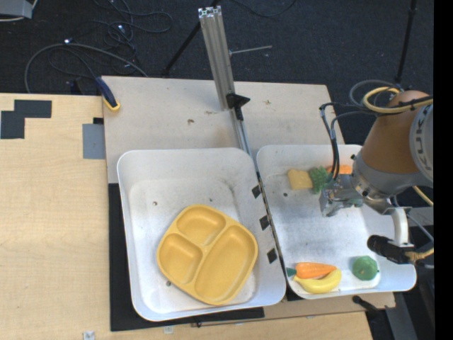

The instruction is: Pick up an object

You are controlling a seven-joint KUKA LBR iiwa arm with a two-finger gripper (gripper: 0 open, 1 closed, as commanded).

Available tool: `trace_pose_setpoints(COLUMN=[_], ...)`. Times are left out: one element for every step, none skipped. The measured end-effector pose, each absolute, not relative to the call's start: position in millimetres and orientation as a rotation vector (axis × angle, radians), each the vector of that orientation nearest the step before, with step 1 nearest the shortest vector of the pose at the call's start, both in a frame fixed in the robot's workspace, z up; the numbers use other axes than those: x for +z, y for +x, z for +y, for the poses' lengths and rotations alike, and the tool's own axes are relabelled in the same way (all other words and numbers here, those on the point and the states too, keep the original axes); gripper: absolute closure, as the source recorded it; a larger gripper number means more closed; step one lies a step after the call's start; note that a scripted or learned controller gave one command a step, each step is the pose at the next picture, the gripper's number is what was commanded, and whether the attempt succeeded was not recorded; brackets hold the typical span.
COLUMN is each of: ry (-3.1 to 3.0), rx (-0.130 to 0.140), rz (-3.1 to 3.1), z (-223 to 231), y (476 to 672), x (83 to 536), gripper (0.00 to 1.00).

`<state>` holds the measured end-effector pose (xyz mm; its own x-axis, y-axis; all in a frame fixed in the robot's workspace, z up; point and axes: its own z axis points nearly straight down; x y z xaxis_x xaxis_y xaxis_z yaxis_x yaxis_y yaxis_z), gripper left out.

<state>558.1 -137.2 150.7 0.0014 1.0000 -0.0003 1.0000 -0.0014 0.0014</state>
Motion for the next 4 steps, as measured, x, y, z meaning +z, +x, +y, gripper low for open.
trace_pose_setpoints(ry=[2.218, 2.222, 2.219, 2.219], rx=[0.004, -0.003, -0.001, -0.003], rz=[2.22, 2.224, 2.23, 2.231], z=[-137.0, -136.8, -80.2, -18.8], y=[565.3, 565.2, 552.6, 546.4], x=[212.2, 205.9, 216.0, 210.8], gripper=[1.0, 1.0, 1.0, 1.0])
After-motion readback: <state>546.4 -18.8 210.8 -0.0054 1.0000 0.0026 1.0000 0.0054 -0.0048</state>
